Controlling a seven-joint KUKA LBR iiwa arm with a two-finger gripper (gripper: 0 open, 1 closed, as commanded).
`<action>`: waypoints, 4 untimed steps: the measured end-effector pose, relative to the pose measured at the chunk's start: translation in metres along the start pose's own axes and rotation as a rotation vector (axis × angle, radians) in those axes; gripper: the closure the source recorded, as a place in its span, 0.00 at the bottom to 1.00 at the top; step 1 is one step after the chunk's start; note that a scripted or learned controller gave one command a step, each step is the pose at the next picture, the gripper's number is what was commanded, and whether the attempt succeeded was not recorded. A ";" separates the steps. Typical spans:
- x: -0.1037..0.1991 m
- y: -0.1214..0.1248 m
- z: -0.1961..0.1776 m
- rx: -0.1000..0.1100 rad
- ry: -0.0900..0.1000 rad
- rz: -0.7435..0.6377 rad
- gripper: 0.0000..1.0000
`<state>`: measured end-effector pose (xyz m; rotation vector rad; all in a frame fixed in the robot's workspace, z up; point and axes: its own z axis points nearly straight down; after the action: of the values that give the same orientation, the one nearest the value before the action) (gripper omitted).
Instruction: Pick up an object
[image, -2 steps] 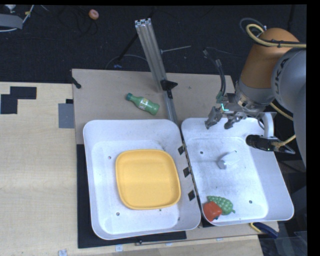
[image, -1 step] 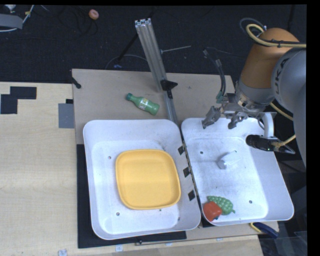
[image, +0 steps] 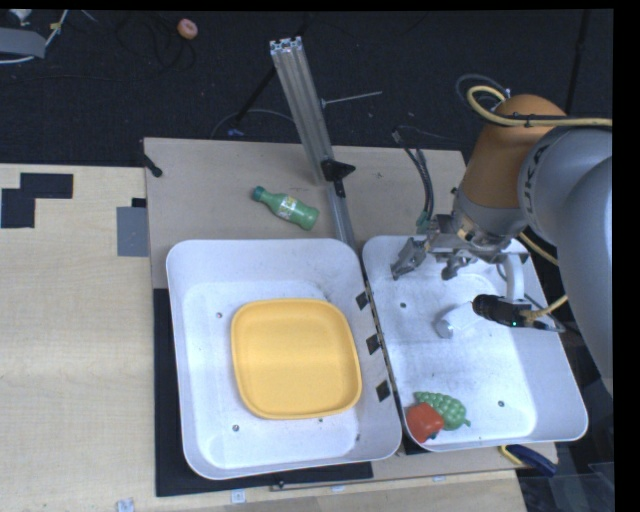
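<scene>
**Q:** What does the overhead camera show on the counter (image: 80, 330)?

**A:** Two shallow white plastic bins. Taking the right-hand white bin (image: 545, 400) as the landmark: a small toy of green grapes joined to a red strawberry-like fruit (image: 433, 415) lies in its near corner, on the side nearest the left-hand white bin (image: 190, 300). The grey arm's hand (image: 440, 325) hangs over the right bin's middle, well apart from the toy. A square yellow plastic plate (image: 296, 357) sits in the left bin, and a green plastic bottle (image: 285, 207) lies on the board beyond both.

**Q:** Is the hand holding anything?

**A:** Nothing is seen between its fingers; how far they are spread cannot be told from this angle.

**Q:** How would the toy handle?

**A:** Likely light, hard and lumpy, so apt to roll or slip. Closing across the narrow waist between grapes and red fruit looks safest.
</scene>
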<state>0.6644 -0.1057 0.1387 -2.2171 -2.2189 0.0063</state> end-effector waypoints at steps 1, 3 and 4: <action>0.001 0.000 0.050 -0.003 0.000 -0.001 0.00; 0.002 0.000 -0.005 -0.009 -0.001 0.001 1.00; 0.008 0.003 -0.049 -0.009 -0.001 0.001 1.00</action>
<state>0.6682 -0.0981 0.1878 -2.2235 -2.2225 -0.0029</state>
